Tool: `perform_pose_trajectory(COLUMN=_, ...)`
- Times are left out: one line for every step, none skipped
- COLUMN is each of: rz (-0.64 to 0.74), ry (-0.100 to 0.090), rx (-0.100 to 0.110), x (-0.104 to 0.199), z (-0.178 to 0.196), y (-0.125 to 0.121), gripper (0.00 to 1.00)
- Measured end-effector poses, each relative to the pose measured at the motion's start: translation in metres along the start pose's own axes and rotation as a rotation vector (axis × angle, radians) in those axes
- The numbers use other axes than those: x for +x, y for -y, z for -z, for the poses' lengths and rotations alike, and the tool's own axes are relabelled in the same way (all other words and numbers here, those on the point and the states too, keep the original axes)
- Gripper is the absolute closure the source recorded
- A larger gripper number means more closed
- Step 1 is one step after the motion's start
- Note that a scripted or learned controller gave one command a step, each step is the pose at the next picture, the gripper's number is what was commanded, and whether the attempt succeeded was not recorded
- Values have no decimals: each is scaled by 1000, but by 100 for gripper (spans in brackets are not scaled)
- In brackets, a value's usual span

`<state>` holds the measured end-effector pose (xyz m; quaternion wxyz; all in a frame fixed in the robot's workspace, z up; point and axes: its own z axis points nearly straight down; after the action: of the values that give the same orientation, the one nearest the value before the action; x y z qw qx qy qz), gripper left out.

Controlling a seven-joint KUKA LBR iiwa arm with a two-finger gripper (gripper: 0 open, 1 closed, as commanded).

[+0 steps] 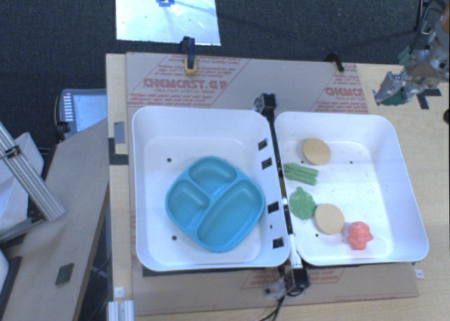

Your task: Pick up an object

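Nearest you, at the front of the right white bin (404, 172), sits a small pink-red lumpy toy (358, 234), with a tan round disc (328, 218) just beside it. Further back lie a green leaf-shaped piece (302, 204), a green bean-pod piece (300, 173) and a second tan disc (316, 151). All look like light, stiff plastic play food. The discs lie flat and low, so judge them awkward to pinch; the pink toy stands taller and should take a grip across its middle. It sits near the front wall, so allow room there. A blue sectioned plastic plate (213, 204) lies in the left white bin (151, 172). The gripper (391, 95) hovers beyond the right bin's far corner, over the tabletop (429, 158); you cannot tell how its jaws stand.
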<state>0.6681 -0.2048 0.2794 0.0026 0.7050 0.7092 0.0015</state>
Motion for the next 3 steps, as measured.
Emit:
perform_pose_trajectory(rz=0, ry=-1, rx=5, x=48, z=-14, y=10, gripper=100)
perform_pose_trajectory(rz=0, ry=-2, rx=6, x=92, z=-11, y=33, gripper=100)
perform_pose_trajectory(rz=1, ry=-2, rx=6, x=135, z=-10, y=45, gripper=100)
